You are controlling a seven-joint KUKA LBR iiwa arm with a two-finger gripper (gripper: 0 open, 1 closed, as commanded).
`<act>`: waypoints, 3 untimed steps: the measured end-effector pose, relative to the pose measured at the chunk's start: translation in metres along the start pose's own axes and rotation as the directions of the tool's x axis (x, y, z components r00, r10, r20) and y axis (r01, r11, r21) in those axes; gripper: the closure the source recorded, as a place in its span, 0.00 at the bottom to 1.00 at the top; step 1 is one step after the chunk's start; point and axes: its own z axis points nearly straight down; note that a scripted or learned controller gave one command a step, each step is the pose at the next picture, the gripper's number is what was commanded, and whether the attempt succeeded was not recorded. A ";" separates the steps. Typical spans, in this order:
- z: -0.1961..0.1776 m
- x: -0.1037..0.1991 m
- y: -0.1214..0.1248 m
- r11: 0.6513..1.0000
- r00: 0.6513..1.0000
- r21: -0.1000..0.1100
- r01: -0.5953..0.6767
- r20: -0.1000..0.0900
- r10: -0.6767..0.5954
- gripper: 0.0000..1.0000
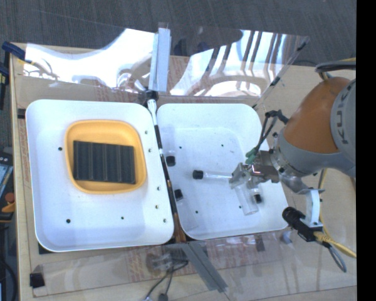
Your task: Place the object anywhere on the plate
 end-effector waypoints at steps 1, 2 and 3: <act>0.026 0.042 -0.005 0.971 0.971 0.002 0.240 -0.003 -0.240 1.00; -0.020 0.093 0.034 0.951 0.951 0.000 0.311 -0.001 -0.311 1.00; -0.003 0.120 0.082 0.920 0.920 0.001 0.392 -0.001 -0.392 1.00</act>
